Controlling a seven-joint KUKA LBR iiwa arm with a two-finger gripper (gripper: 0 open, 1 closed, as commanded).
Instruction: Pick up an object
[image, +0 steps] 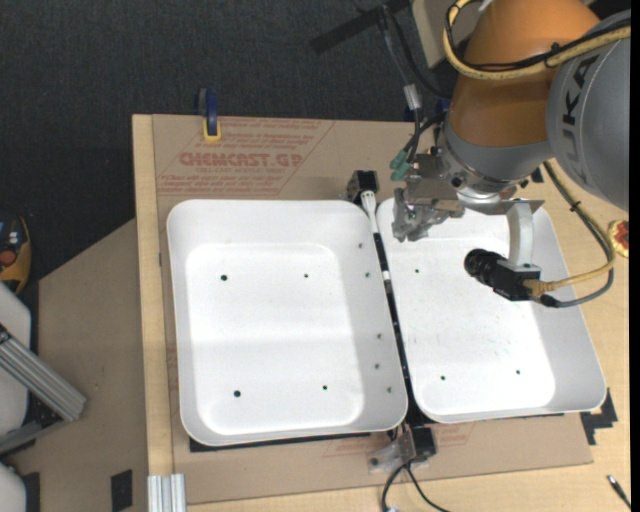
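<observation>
The arm (520, 80) enters from the upper right of the frame. Its gripper (412, 228) hangs over the upper-left corner of the right bin (500, 390), beside the left bin (200, 400). Whether it grips anything cannot be told; no loose object is distinguishable.

Robotics lab. KUKA arm (530, 90) with exposed cables over two white bins (280, 320) on brown board (250, 150) printed "CHEMCAST GP", blue clamp (210, 112) at board edge, aluminium extrusion (40, 375) at left, dark carpet (100, 60).
</observation>
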